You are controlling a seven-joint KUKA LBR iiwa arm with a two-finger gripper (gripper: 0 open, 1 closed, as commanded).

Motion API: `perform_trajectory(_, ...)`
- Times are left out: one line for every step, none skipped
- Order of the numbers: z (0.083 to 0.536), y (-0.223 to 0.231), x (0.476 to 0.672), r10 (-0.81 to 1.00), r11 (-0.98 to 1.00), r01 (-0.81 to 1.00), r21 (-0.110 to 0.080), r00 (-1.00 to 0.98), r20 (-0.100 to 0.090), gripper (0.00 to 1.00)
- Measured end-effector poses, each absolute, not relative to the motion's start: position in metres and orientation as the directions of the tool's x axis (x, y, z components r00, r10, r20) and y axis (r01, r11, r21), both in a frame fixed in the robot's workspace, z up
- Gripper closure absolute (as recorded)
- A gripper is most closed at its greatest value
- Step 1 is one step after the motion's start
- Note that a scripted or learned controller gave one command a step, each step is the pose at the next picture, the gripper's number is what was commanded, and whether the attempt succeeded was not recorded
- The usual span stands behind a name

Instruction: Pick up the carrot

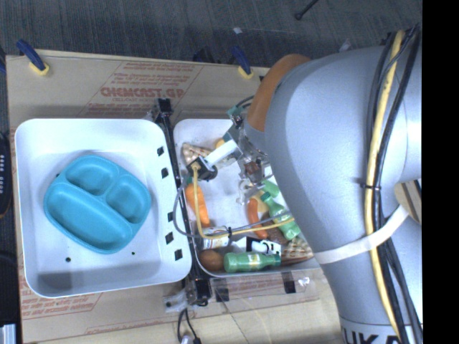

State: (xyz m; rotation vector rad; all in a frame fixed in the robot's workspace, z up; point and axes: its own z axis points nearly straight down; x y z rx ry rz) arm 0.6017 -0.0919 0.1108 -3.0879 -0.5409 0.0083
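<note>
Grey arm (337, 185) filling the desk's right side, orange band (276, 84) at its upper end, reaching down over the right bin (204, 131). Hand (247, 165) low inside that bin, near its middle, among the clutter; whether open or closed, cannot tell, wrist and cables masking it. Carrot (197, 203) lying lengthwise along the right bin's left wall, just beside the hand's left, apparently not gripped. Second orange piece (254, 213) near the bin's middle, possibly another carrot, too hidden to be sure. Green bottle (251, 261) lying flat along the bin's front edge, brown rounded item (209, 259) touching its left end. More green pieces (276, 199) beside the arm. Left bin (43, 142) holding a blue divided plate (98, 203), tilted, toward its left half. Cardboard sheet (136, 84) with red print under both bins, blue clamps (32, 56) at the desk's back edge.
</note>
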Motion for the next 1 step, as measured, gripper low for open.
perform_trajectory(0.1943,-0.0369,0.5942,0.212,-0.977,0.212,-0.008,0.977,-0.001,0.00)
